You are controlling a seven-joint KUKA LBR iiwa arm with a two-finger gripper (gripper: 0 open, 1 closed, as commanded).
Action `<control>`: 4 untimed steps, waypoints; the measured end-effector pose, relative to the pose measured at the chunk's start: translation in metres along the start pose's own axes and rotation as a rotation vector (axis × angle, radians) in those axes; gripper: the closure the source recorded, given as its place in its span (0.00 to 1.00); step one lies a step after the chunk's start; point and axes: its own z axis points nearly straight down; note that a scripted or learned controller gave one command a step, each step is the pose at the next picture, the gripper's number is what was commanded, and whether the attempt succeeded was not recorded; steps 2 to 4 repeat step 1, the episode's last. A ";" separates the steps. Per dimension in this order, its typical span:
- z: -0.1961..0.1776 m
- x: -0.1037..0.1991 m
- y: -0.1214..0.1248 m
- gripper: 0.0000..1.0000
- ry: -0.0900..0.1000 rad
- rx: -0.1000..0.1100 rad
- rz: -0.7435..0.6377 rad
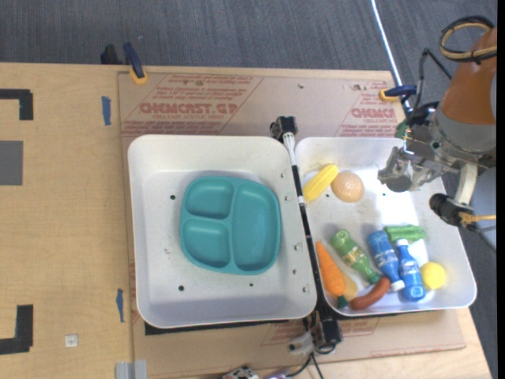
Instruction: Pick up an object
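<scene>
The gripper hangs over the right bin, near a tan ball and yellow corn; whether it grips anything I cannot tell. A teal divided plate sits in the left bin.

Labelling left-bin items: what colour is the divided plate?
Teal; the divided plate shows best in the camera view, lying in the left bin.

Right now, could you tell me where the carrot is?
The carrot lies in the right bin, along its left wall, beside the green bottle and above the sausage.
</scene>
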 end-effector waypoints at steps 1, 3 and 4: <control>-0.010 0.050 -0.057 1.00 0.001 0.004 0.053; -0.010 0.050 -0.057 1.00 0.001 0.004 0.053; -0.010 0.050 -0.057 1.00 0.001 0.004 0.053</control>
